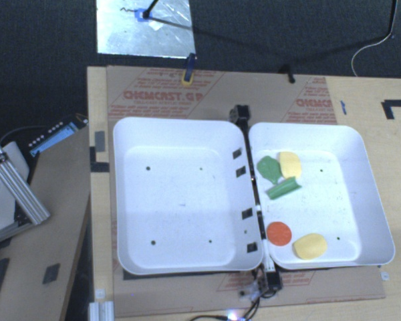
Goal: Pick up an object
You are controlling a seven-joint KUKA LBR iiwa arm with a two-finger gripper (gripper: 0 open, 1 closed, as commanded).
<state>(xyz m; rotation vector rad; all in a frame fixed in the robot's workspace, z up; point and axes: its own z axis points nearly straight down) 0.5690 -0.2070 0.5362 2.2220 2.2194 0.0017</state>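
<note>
- Currently, two white bins are sitting side by side on a brown cardboard sheet [160,92] with red printing, their inner rims touching along a row of dark clips [241,172].
- Every loose object is lying in the right bin [337,192], bunched toward its left half, near the divide with the left bin [180,199].
- A green leaf-shaped piece [268,168] is resting in the upper part of that group, touching a pale yellow block [290,164] on its right.
- A long green stick-shaped piece [283,188] is lying at a slant just below those two, touching or nearly touching the leaf-shaped piece.
- An orange-red disc [279,233] is sitting lower down, close to the bin's left wall and apart from the green pieces.
- A yellow lemon-like oval [310,245] is lying just beside the disc, to its lower right, near the bin's front wall.
- A silvery square sheet [145,19] is lying on the dark floor beyond the bench, with a thin dark rod crossing it.
- A white cable [377,39] is curling across the floor at the upper right.
- Whether the gripper is open or closed cannot be told.
</note>
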